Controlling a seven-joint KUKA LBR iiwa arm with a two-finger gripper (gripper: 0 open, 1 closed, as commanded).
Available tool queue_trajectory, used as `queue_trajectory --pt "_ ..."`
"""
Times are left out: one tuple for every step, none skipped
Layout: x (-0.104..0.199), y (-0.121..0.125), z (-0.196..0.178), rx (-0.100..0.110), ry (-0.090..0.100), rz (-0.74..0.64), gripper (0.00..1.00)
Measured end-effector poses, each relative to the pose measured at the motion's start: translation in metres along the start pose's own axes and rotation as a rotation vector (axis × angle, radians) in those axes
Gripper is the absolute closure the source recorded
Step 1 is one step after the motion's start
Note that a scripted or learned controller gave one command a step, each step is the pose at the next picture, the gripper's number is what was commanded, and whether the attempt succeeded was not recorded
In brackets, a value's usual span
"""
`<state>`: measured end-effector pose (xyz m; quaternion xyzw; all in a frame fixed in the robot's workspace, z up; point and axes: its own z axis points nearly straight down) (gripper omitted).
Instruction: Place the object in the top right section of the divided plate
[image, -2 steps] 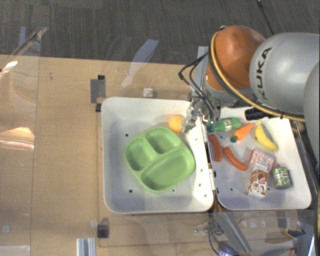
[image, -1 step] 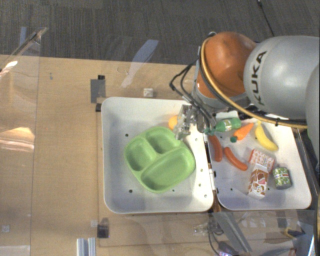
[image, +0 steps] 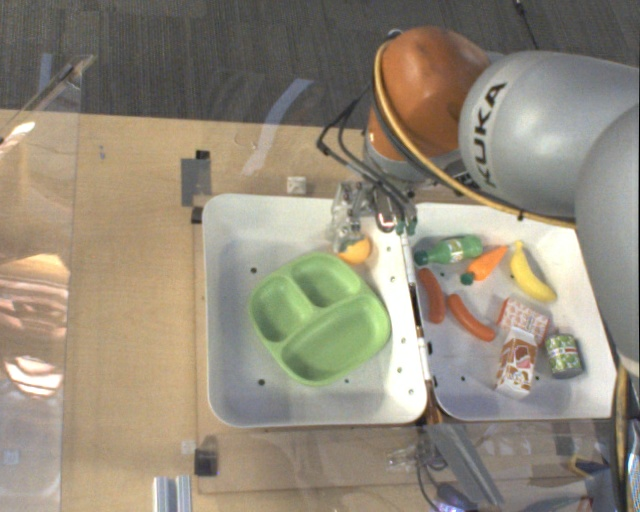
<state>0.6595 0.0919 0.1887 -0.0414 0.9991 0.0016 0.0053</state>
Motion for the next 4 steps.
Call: queue_trajectory --pt "0.010 0.001 0.002 -0.001 0.002 -0.338 1.00" --pt "0.046 -0.068 -0.018 0.002 0.000 -0.354 1.00" --pt "0.036 -0.028 0.001 -0.001 0.001 -0.562 1.00" --pt "0.028 -0.007 -0.002 -0.001 0.000 -0.788 1.00"
